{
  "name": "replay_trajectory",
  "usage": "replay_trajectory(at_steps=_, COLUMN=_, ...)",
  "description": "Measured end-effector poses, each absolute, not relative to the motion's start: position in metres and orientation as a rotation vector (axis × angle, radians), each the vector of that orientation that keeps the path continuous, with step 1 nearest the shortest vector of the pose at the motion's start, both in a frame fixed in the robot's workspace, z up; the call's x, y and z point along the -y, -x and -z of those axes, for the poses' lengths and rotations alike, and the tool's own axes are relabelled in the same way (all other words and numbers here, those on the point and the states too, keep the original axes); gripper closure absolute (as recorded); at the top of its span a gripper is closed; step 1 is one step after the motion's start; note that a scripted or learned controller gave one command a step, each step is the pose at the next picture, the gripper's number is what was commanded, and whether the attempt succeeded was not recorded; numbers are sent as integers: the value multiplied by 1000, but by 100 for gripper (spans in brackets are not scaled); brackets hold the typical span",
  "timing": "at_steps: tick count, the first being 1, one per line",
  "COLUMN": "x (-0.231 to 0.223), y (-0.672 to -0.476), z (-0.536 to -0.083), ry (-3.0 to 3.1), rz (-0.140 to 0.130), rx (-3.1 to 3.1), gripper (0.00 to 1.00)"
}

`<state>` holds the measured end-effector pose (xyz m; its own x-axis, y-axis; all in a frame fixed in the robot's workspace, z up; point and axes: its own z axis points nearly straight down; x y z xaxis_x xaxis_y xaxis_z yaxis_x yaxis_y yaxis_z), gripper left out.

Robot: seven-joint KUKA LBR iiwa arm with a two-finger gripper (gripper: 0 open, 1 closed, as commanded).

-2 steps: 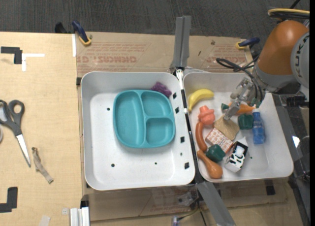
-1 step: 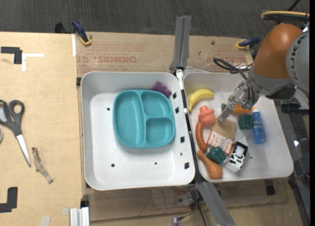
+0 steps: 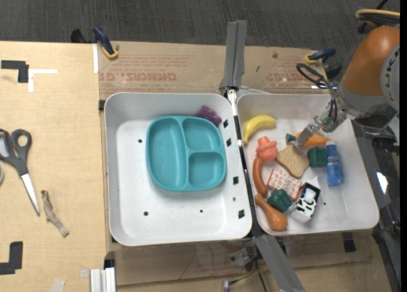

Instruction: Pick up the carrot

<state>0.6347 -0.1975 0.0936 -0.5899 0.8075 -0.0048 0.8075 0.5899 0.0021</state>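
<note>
The carrot [image 3: 318, 140], small and orange with a green top pointing left, lies in the right bin [image 3: 356, 217] near its back right. My gripper [image 3: 310, 133] reaches down from the right and sits right on the carrot's upper side, covering part of it. The orange-banded wrist [image 3: 375, 62] hangs above the bin's far right corner. The view does not settle whether the carrot is held.
Around the carrot lie a bread slice [image 3: 292, 160], a green block [image 3: 317, 156], a blue bottle [image 3: 333, 165], a banana [image 3: 259, 123], a sausage [image 3: 257, 176] and an orange gourd-like piece [image 3: 272, 216]. The left bin holds a teal divided plate [image 3: 187, 154]. Scissors [image 3: 22, 163] lie far left.
</note>
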Motion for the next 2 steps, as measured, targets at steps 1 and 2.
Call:
replay_trajectory(at_steps=1, x=196, y=-636, z=-104, ry=-1413, rz=0, rx=-2796, gripper=100)
replay_trajectory(at_steps=2, x=113, y=-653, z=-189, ry=-1528, rz=0, rx=-2741, gripper=100)
